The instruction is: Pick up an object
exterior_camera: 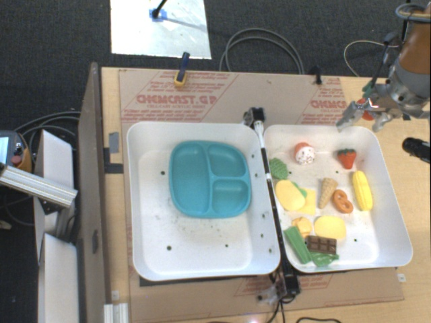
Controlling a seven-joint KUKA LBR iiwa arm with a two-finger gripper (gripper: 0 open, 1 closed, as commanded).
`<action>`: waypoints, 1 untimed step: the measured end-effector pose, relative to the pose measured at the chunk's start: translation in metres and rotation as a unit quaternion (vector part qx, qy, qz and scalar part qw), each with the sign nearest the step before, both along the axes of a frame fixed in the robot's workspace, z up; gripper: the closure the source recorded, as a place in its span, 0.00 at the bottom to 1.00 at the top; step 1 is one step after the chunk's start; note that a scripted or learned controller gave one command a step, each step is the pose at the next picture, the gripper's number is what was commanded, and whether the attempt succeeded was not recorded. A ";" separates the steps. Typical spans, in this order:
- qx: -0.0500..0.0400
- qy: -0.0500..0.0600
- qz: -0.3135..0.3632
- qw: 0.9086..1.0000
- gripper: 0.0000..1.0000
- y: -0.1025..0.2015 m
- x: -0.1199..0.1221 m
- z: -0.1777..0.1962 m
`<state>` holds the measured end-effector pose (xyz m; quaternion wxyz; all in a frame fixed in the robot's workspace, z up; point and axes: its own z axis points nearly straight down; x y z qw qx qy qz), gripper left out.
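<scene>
Tabletop (202, 96) is a brown sheet with red print on dark carpet, two white bins on it. Left bin (148, 247) has a teal tray (209, 179); toy food (316, 200) is piled in the right bin (394, 237). Tool (367, 113) hovers over its far corner, fingers apart, nothing in them.

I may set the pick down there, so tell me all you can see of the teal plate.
The teal plate is a rounded-square tray that looks like plastic, divided by raised ridges into three compartments: one large on the left, two smaller on the right. It lies flat, right way up, near the middle of the left bin, clear of its walls. Nothing rests on it.
</scene>
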<state>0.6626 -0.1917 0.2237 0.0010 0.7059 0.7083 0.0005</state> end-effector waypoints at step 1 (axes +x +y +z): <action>0.001 0.003 -0.001 1.000 0.00 -0.015 -0.010 -0.134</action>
